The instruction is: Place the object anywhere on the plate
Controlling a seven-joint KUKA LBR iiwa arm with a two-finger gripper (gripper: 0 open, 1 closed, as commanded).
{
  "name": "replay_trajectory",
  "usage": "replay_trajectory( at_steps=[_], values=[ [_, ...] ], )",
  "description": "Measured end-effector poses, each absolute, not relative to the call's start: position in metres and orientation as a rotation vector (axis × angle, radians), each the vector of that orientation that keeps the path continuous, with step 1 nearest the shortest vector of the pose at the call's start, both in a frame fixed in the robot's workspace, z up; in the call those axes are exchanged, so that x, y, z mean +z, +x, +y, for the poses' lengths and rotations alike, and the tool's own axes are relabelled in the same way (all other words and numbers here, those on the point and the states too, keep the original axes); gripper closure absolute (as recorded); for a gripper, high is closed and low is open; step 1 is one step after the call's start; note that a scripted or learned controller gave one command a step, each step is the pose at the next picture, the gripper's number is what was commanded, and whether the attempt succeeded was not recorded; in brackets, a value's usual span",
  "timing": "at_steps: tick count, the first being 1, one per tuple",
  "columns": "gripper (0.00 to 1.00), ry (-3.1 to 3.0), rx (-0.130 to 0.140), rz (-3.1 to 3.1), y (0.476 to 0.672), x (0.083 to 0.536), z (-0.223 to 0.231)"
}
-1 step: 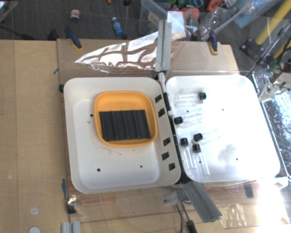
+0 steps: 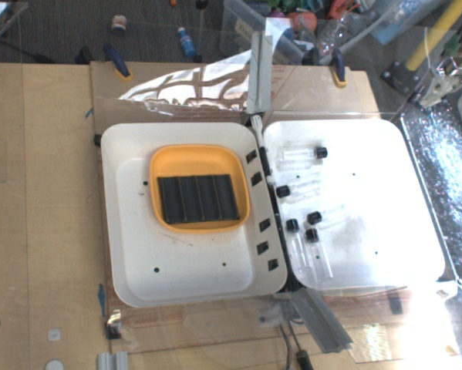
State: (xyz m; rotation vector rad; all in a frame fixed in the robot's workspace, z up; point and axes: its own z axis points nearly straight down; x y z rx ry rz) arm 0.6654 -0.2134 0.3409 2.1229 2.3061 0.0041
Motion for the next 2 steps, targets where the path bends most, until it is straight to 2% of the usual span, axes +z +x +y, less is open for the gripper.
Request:
replay_trajectory(
  at_steps=[1,2],
  values=[
    [1.00,1.943,0.003,2.457,0.668,0.413,-0.222],
    [1.00,1.632,0.003,2.672,0.668,0.438,-0.221]
  ],
)
